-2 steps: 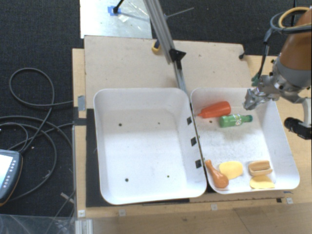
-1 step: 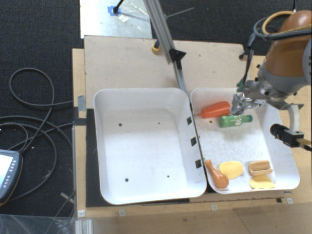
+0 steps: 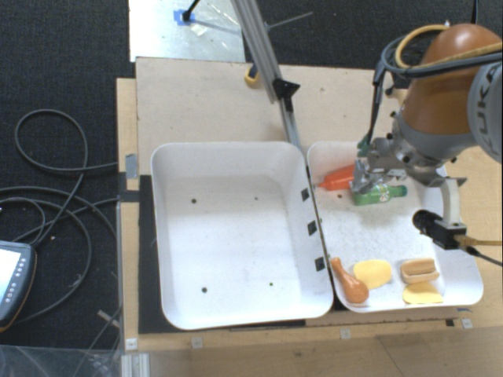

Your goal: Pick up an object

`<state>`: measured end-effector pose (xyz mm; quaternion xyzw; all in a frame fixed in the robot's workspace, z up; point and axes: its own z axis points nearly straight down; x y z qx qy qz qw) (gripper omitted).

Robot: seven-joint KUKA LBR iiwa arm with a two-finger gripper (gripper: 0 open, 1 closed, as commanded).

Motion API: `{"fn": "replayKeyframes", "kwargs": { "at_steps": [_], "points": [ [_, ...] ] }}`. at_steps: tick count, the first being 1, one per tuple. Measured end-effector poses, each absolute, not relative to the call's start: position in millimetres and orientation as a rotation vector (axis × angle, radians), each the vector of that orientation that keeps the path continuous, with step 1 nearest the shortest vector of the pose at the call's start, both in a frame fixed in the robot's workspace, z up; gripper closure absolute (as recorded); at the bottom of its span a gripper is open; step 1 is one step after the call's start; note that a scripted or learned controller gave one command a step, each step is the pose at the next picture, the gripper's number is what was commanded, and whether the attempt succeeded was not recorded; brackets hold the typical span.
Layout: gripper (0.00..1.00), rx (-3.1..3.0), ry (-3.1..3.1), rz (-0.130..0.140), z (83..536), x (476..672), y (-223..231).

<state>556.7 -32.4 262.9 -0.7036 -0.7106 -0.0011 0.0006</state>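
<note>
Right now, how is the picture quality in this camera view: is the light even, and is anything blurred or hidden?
Camera view: light is soft and even, with faint shadows on the walls of the left bin; no strong glare. The toy food in the right bin is small and slightly soft. The tool covers part of the green object beside the orange object.

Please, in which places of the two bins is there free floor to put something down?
The left bin is bare white floor. In the right bin, a free patch lies between the green bottle and the front row. It is crowded around the hand and the chicken leg.
</note>
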Motion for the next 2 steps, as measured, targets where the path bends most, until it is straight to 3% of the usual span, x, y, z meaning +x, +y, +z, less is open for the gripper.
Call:
{"fn": "replayKeyframes", "kwargs": {
  "at_steps": [2],
  "points": [
    [1.0,-2.208,-2.231,-0.003,252,525.7,59]
  ]
}}
